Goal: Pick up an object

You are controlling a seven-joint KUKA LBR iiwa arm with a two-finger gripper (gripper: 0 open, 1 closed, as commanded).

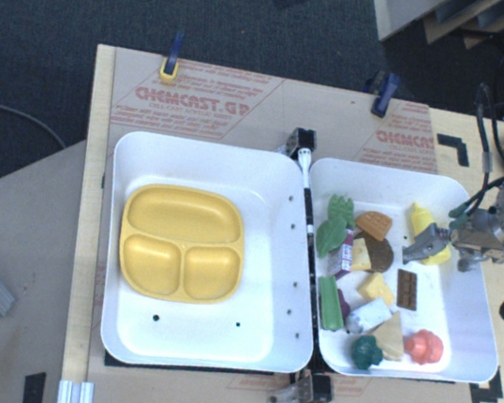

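The gripper is seen at the frame's right, over the right bin; its grasp cannot be told. Crowded toy food lies centre-right; a neighbour could be nudged, spoiling the pick.

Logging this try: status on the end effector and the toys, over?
End effector low over right bin, holding nothing seen. Toy pile untouched beside it. Yellow divided plate in left bin.

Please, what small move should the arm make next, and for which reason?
Probably lower the gripper a little. It hovers in the right white bin, beside a small yellow toy piece, with nothing visible between its fingers. The other toys lie to its left, so this piece seems the nearest thing to pick.
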